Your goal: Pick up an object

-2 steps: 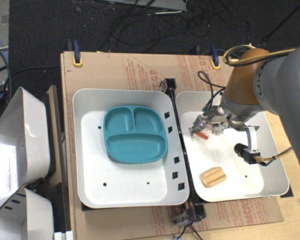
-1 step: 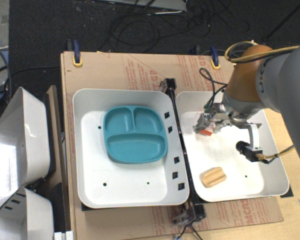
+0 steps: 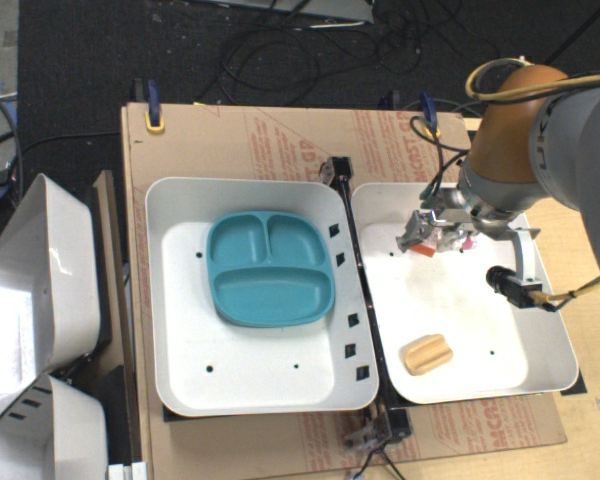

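Observation:
A tan bread-like roll (image 3: 426,354) lies near the front of the right bin (image 3: 540,368). My gripper (image 3: 427,236) is low over the back left part of that bin, well behind the roll. A small red and pink thing (image 3: 426,249) shows at its tips; I cannot tell whether it is a held object or part of the gripper. A teal divided plate (image 3: 271,269) lies flat in the left bin (image 3: 180,368).
The grey arm with its orange band (image 3: 515,138) reaches in over the right bin's back right corner. A black cable with a connector (image 3: 515,288) hangs over the right side of that bin. White containers (image 3: 40,288) stand left of the bench.

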`<state>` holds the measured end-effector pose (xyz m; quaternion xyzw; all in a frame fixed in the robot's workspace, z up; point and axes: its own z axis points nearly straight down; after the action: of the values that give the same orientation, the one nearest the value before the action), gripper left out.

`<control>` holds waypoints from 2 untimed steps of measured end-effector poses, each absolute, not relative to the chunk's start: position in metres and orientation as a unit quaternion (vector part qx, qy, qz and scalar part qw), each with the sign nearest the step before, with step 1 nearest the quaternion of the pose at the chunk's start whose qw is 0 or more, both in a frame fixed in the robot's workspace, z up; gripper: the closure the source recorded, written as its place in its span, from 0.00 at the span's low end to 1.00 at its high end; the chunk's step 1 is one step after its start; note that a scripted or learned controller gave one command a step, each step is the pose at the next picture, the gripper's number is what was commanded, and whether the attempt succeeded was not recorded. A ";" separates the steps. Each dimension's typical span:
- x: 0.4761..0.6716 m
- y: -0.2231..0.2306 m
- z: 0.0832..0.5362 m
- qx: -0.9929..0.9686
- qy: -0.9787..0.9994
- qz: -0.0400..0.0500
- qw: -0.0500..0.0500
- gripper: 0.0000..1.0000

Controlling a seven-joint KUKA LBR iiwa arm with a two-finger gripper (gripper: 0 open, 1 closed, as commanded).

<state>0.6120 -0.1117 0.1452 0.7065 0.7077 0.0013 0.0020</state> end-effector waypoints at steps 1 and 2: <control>0.616 -0.119 0.191 0.707 0.708 0.002 0.003 1.00; 0.617 -0.119 0.245 0.706 0.708 0.002 0.003 1.00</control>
<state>0.6173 -0.1192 0.2446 0.7059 0.7083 0.0018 0.0029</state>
